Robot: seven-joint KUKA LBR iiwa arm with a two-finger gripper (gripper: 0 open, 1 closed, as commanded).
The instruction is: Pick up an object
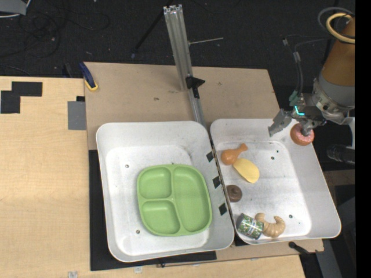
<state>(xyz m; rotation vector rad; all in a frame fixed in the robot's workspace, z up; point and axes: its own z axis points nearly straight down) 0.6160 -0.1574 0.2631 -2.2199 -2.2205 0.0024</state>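
At the near edge of the right bin (pixel 324 213) you see a small green can (pixel 250 226) lying on its side. Just beside it is a tan croissant toy (pixel 273 225). A little farther back sits a small brown round thing (pixel 233 193), close to the wall between the two bins. Past that lies a yellow lemon-like toy (pixel 247 170), and right by it an orange drumstick toy (pixel 233 153).

The left bin (pixel 116 155) holds a green plate (pixel 173 200) with three parts. Nothing lies on the plate.

Farther back, over the far right corner of the right bin, hangs the pincer (pixel 297 125). A pink round donut-like toy (pixel 302 134) sits right at its tip. It looks like the pincer has hold of that toy, but you cannot tell for sure, and you cannot tell how wide the pincer is.

So the step looks like the lift. If the toy is truly held, your next move is to raise it clear of the bin wall, slowly. If it slips, it may drop off the worktop (pixel 232 91) edge.
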